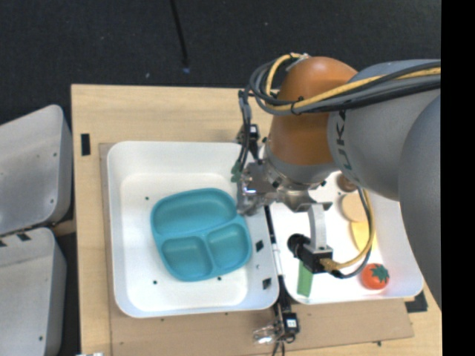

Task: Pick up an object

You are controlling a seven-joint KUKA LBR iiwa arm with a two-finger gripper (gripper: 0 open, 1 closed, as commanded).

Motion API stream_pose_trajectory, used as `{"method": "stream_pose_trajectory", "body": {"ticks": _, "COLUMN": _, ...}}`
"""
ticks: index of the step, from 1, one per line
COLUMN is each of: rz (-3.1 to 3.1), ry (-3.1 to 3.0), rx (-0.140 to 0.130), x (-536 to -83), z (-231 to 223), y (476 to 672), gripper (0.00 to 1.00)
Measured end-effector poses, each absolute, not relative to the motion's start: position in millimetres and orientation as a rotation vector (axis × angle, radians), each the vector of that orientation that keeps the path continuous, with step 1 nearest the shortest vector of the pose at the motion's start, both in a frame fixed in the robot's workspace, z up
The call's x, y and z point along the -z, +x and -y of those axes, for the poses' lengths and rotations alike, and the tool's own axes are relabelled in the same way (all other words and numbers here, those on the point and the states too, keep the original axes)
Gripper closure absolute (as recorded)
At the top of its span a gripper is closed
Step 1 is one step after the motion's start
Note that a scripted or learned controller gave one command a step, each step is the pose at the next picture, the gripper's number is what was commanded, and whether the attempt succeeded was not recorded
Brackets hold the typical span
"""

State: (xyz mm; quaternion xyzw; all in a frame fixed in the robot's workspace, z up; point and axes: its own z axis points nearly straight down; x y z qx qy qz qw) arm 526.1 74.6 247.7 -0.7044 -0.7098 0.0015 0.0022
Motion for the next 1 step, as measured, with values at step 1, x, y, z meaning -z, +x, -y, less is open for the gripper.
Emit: {"method": "stream_pose_trajectory", "body": {"ticks": 1, "rz": 2.221, "ry": -2.217, "rx": -0.005, "x": -247.9, "z": -71.8, "y": 526.5, "gripper": 0.00}}
